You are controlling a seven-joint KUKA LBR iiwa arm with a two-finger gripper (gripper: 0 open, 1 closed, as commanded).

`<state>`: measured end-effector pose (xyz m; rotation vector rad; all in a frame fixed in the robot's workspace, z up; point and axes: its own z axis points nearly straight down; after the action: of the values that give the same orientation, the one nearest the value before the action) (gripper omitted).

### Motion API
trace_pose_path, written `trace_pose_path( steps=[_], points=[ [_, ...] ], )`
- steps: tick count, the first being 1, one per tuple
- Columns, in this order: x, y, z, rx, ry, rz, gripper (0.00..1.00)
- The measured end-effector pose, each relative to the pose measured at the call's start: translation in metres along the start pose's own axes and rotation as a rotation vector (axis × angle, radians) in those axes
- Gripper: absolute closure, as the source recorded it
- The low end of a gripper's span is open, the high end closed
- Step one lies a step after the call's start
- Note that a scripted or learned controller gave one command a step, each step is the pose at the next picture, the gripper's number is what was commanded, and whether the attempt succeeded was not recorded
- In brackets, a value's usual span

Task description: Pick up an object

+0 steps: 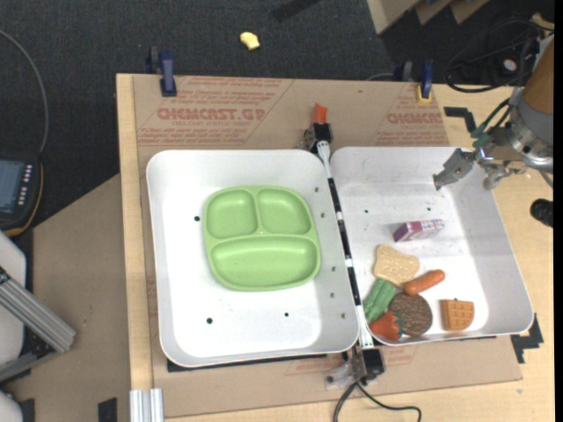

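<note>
My gripper hangs over the back right part of the right bin, with its two fingers spread apart and nothing between them. Below it in that bin lie a small purple and white box, a tan bread slice, an orange carrot, a green vegetable, a brown round patty, a red piece and an orange waffle. All of these rest on the bin floor, well in front of the gripper.
The left bin holds a green divided plate. A black clamp strip runs between the bins. Blue clamps grip the board's back edge. A yellow scrap lies on the dark floor beyond.
</note>
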<state>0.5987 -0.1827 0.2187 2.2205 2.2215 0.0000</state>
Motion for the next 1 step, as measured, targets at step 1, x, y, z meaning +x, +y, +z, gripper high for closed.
trace_pose_path(
  steps=[1],
  points=[
    [0.0526, -0.0207, 0.1386, 0.0, 0.001, -0.004, 0.0]
  ],
)
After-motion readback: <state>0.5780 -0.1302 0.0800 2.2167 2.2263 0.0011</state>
